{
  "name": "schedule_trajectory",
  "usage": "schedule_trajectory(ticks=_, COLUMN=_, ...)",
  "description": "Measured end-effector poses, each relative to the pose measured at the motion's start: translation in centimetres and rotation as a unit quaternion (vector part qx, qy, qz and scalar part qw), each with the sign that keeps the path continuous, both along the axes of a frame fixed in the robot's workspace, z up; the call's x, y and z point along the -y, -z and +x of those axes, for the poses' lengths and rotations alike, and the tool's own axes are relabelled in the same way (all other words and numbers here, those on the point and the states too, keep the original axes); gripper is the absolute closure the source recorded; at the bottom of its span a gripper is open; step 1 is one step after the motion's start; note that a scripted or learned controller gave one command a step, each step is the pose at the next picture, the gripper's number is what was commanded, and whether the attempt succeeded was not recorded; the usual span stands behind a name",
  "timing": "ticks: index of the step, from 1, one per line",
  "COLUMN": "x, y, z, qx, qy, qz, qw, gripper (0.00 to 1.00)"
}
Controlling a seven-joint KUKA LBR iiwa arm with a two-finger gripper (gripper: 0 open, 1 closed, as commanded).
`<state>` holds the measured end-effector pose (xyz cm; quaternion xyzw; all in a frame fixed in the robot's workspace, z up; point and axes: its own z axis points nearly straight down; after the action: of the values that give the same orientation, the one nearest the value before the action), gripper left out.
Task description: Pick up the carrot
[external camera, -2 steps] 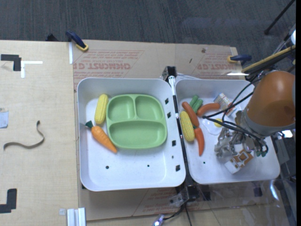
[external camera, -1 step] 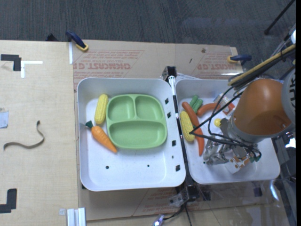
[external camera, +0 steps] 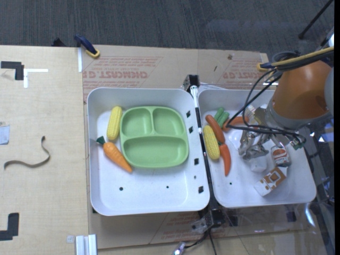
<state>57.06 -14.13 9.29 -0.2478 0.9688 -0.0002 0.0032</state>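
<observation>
- We start at the metal two-finger gripper (external camera: 254, 145), which hangs over the middle of the right shallow white bin (external camera: 297, 195); we cannot tell from this slanted view how it is set, and we see nothing held in it.
- Just beside the gripper lie a small red-and-white can (external camera: 280, 154) and a brown-and-white carton (external camera: 271, 179), both toward the bin's near right part.
- Left of the gripper, in the same bin, a cluster lies against the dividing wall: a yellow plastic corn cob (external camera: 211, 142), a slim orange-red carrot-like piece (external camera: 226, 159) and a second one with green leaves (external camera: 215, 125).
- The plump orange plastic carrot with a dark green top (external camera: 116, 155) lies in the left shallow white bin (external camera: 143, 203), well apart from the gripper and on the far side of the divider.
- Its long axis runs diagonally, green top toward the upper left, tip toward the lower right, touching or nearly touching the green sectioned plastic plate (external camera: 154, 137).
- A second yellow corn cob (external camera: 113, 122) lies just above it.
- We judge the coming move turns on a long sideways travel leftward, with the fingers turned across that diagonal, unless the nearer slim piece is the target.
</observation>
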Motion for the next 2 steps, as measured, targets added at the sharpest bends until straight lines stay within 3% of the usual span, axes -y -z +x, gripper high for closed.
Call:
schedule_trajectory(ticks=1, x=4.9, y=-0.1, z=3.5, qx=0.002, qy=-0.133, qz=-0.0007, qw=0.9911, gripper=1.00)
schedule_trajectory(ticks=2, x=-1.3, y=0.0, z=0.1, qx=-0.001, qy=-0.080, qz=0.0003, qw=0.9968, gripper=1.00)
